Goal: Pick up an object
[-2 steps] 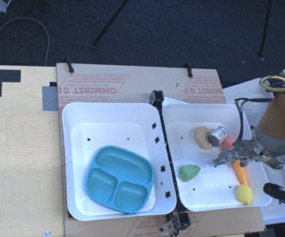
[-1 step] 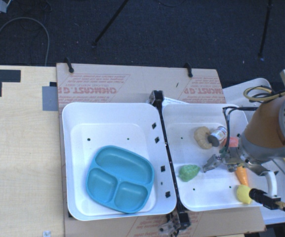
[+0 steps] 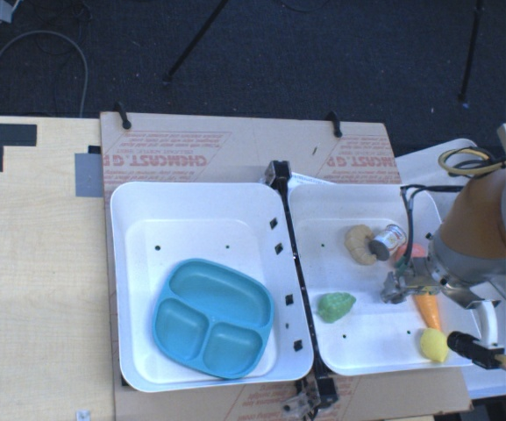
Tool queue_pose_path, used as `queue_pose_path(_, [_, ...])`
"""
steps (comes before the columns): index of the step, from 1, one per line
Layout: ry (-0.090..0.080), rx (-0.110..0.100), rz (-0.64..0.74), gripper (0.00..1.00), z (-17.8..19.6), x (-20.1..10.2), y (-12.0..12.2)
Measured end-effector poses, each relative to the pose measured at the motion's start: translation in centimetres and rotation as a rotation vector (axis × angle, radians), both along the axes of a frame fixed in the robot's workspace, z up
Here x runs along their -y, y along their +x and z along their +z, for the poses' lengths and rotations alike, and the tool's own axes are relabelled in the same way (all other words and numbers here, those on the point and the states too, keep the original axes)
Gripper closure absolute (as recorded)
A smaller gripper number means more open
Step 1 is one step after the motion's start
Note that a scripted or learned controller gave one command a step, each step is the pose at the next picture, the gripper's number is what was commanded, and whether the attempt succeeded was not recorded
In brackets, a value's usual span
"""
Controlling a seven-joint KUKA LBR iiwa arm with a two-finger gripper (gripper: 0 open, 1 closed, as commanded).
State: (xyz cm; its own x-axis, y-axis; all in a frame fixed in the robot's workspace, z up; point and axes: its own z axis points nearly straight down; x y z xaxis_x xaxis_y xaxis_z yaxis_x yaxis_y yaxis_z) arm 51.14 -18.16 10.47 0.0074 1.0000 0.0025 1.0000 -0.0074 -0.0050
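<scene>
My gripper (image 3: 396, 288) hangs low over the right bin (image 3: 358, 358), at its right side. An orange carrot-shaped piece (image 3: 428, 309) lies just right of the gripper, and a yellow lemon-like object (image 3: 434, 346) sits below that. A green leafy piece (image 3: 335, 306) lies on the bin floor to the gripper's left. A tan round object (image 3: 357, 242) and a small silver can (image 3: 387, 239) rest above the gripper, with a bit of red (image 3: 417, 253) beside them. The arm's orange band (image 3: 481, 213) fills the right edge.
The left bin (image 3: 138, 209) holds a blue divided plate (image 3: 213, 317). A black divider clip line (image 3: 288, 261) runs between the bins. Cardboard (image 3: 235, 152) lies under both bins, and a wooden bench top (image 3: 33, 279) stretches to the left.
</scene>
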Motion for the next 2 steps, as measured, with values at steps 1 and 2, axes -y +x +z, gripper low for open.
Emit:
queue_pose_path(1, [-0.003, 0.006, 0.001, 1.00, 4.7, 0.1, -0.9])
queue_pose_path(2, [-0.003, 0.006, -0.001, 1.00, 9.4, 0.7, -1.5])
